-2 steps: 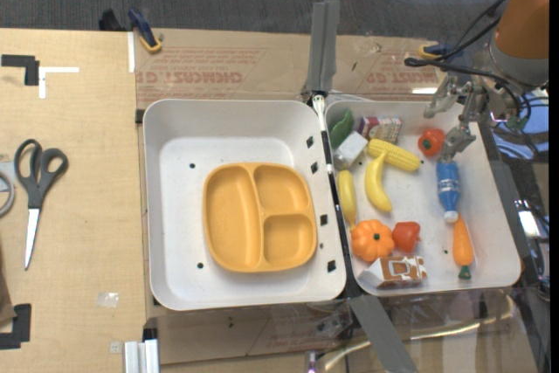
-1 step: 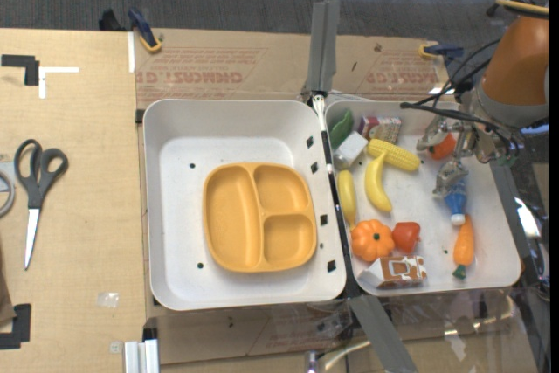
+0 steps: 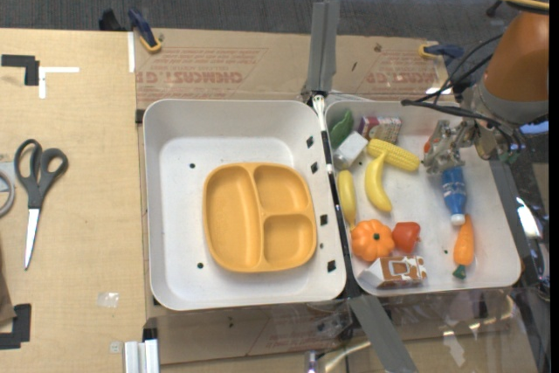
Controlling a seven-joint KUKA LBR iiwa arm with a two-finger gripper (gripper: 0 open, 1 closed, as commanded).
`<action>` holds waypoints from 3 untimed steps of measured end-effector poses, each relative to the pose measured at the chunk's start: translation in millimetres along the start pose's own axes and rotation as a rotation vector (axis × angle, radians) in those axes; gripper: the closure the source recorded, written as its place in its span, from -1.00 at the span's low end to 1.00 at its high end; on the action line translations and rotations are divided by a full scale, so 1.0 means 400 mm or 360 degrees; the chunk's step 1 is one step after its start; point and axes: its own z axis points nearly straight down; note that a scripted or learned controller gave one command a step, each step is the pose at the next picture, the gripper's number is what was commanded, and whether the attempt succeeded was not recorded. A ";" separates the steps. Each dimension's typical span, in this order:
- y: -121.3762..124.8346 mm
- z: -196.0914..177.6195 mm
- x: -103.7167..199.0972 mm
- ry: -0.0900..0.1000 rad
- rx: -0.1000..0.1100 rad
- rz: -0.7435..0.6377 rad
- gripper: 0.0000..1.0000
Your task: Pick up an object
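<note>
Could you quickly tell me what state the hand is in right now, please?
Hand: above the right bin, just over the blue bottle; open or closed cannot be told.

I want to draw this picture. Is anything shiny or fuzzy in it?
In the camera view, the orange band on the arm looks soft and blurry; the left bin shows mild bright sheen on its white rim; the yellow divided plate and the black-handled scissors look sharp, with faint shadows.

I am seeing upside-down red print on the cardboard (image 3: 218, 65) behind the bins, too faint to read with certainty, and nothing else legible.
</note>
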 end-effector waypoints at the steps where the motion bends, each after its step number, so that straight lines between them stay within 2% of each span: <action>1: 0.007 0.024 0.179 0.0010 -0.0009 -0.0416 1.00; 2: 0.159 0.025 0.281 0.0014 -0.0006 0.0383 1.00; 3: 0.030 -0.180 0.347 0.0009 -0.0005 0.0296 1.00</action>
